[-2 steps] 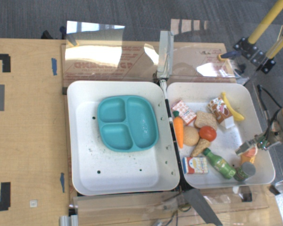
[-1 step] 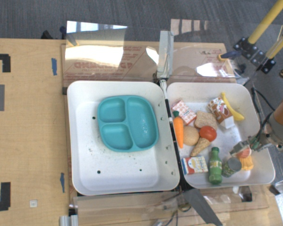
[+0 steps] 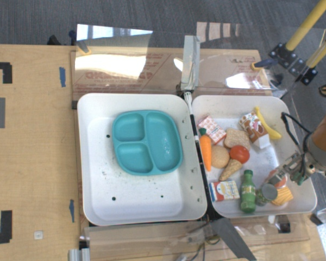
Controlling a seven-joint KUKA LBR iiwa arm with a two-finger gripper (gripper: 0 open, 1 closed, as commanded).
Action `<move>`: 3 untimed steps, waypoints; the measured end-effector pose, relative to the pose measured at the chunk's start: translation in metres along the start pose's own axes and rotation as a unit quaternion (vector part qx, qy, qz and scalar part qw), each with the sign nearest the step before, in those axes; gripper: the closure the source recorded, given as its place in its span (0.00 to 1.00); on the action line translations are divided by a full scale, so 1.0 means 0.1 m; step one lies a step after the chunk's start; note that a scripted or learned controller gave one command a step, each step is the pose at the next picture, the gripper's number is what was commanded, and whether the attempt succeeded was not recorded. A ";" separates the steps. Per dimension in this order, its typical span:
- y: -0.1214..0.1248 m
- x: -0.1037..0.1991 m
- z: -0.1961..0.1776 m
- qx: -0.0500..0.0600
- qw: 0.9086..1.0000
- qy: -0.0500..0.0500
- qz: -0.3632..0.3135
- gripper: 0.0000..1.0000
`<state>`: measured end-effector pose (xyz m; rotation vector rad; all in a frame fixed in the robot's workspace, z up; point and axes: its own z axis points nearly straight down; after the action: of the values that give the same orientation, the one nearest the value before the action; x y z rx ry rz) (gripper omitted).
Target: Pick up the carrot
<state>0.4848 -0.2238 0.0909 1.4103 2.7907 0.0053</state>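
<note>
The carrot (image 3: 206,151), orange with a green top, lies along the left wall of the right bin (image 3: 307,203), its tip pointing toward the front. My gripper (image 3: 291,171) hangs low over the right side of that bin, far to the right of the carrot, above a small can (image 3: 269,192) and a piece of corn (image 3: 283,196). Its tips are lost among cables and toys. The arm comes in from the right edge.
Around the carrot lie a round biscuit (image 3: 220,156), a tomato (image 3: 239,154), a cone (image 3: 230,170), a juice carton (image 3: 224,190), a green bottle (image 3: 248,190), a banana (image 3: 267,124) and snack boxes (image 3: 212,128). The left bin (image 3: 98,200) holds a teal divided plate (image 3: 148,142).
</note>
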 end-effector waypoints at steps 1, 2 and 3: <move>0.17 0.27 -0.51 0.004 0.991 0.003 0.136 1.00; -0.03 0.03 -0.65 0.007 0.910 0.002 0.414 1.00; 0.01 0.08 -0.73 0.007 0.857 0.001 0.515 1.00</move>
<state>0.4801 -0.2165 0.1640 2.6560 1.6740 -0.0008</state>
